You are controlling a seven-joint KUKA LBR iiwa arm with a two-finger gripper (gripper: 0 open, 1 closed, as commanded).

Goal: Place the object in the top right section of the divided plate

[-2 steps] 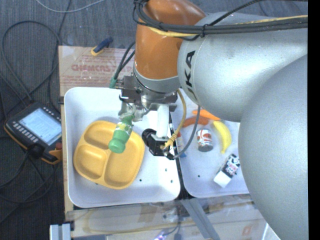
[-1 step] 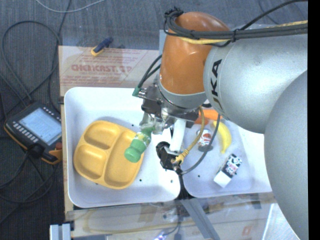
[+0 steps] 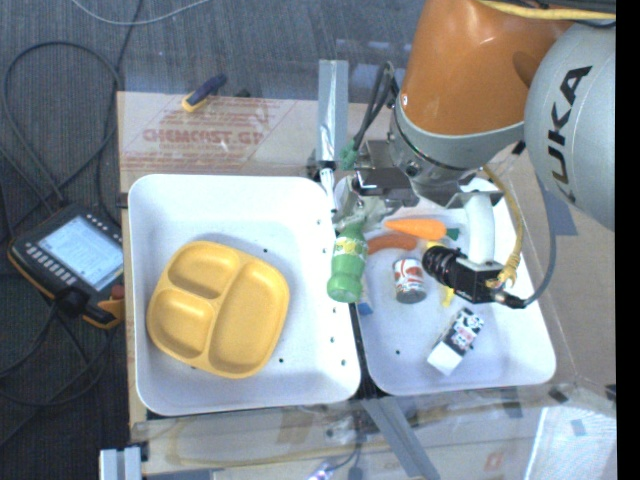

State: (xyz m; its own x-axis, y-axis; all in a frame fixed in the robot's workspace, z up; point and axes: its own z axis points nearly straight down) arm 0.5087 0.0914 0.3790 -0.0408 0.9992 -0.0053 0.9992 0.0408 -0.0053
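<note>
The yellow divided plate (image 3: 218, 308) lies in the left bin (image 3: 200, 198), with two small sections on its left and one large section on its right. A green bottle (image 3: 346, 268) rests on the wall between the two bins, cap end pointing up the view. My gripper (image 3: 352, 211) hangs just above that cap end, at the top left corner of the right bin (image 3: 520, 363). The wrist hides how the gripper meets the bottle. Nothing lies on the plate.
The right bin holds an orange carrot (image 3: 415, 228), a small can (image 3: 408, 280) and a white carton (image 3: 455, 338). The arm's black cable fitting (image 3: 455, 270) hangs over that bin. A teach pendant (image 3: 70, 258) lies left of the bench.
</note>
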